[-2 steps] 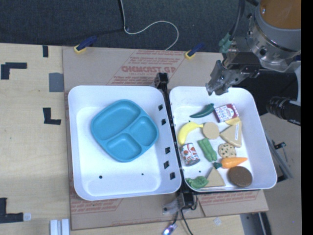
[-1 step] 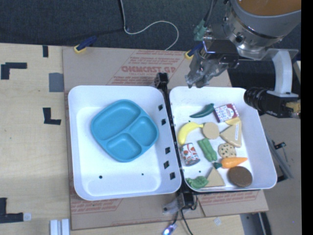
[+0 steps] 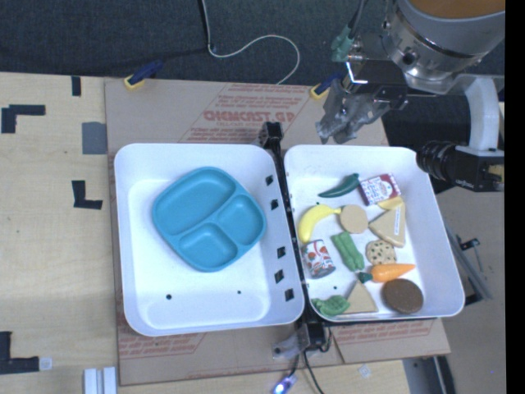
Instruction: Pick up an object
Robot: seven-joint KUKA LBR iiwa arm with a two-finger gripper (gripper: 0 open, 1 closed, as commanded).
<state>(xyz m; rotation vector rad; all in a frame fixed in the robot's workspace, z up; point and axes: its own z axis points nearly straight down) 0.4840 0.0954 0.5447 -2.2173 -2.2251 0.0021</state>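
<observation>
The right bin (image 3: 426, 191) holds several toy foods: a yellow banana (image 3: 315, 218), a dark green pepper (image 3: 340, 187), a small red and white carton (image 3: 378, 189), a round tan biscuit (image 3: 354, 218), a cheese wedge (image 3: 390, 225), a green bean pod (image 3: 348, 251), a cookie (image 3: 380, 253), an orange carrot (image 3: 389, 272), a brown patty (image 3: 403, 295), a small can (image 3: 319, 258) and a green leafy piece (image 3: 331, 306). My gripper (image 3: 344, 126) hangs above the bench just behind the right bin's back left corner, with nothing seen between its fingers.
The left bin (image 3: 135, 220) holds a blue divided plate (image 3: 208, 217). Black clips (image 3: 271, 134) join the two bins along the middle. A white cable (image 3: 246, 48) loops over the dark floor behind the cardboard sheet (image 3: 238, 109). A black fixture (image 3: 451, 164) sits to the right.
</observation>
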